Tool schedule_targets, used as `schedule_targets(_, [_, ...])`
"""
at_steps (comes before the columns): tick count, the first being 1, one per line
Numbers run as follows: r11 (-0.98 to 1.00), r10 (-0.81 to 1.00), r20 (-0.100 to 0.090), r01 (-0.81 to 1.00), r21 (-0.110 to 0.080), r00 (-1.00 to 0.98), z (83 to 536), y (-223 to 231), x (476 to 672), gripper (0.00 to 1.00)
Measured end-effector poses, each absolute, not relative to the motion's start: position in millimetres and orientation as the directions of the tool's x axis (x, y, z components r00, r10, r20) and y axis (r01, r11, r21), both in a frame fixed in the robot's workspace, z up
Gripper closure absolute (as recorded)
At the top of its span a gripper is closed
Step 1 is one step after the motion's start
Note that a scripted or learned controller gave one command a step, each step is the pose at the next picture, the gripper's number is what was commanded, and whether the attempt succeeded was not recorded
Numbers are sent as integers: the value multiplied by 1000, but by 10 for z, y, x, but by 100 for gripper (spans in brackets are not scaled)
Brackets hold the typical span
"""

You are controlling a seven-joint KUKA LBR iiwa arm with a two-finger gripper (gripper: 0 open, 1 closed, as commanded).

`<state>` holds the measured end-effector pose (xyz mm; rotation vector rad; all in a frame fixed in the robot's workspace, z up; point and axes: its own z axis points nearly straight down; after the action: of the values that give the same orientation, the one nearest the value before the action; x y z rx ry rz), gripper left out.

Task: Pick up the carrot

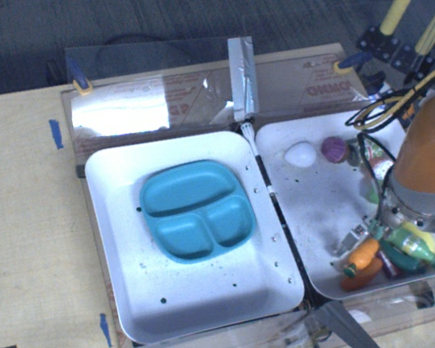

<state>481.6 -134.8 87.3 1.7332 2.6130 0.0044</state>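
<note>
Carrot, orange and tapered (363, 254), lies at the near edge of the right white bin (314, 202), among a green item (406, 248) and a red one (368, 274). Jaws (363, 233) sit just above it; whether wide or narrow cannot be told. Farther back lie a white egg-shaped object (301, 154) and a purple ball (333, 148). Left bin (119, 228) holds a blue divided plastic plate (197, 210).
</note>
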Motion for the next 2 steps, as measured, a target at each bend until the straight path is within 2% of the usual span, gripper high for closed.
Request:
schedule_targets(1, [-155,988,-1,988,9,155,871,-1076,4817,0])
schedule_targets(2, [-69,998,8,998,5,69,872,-1800,4830,0])
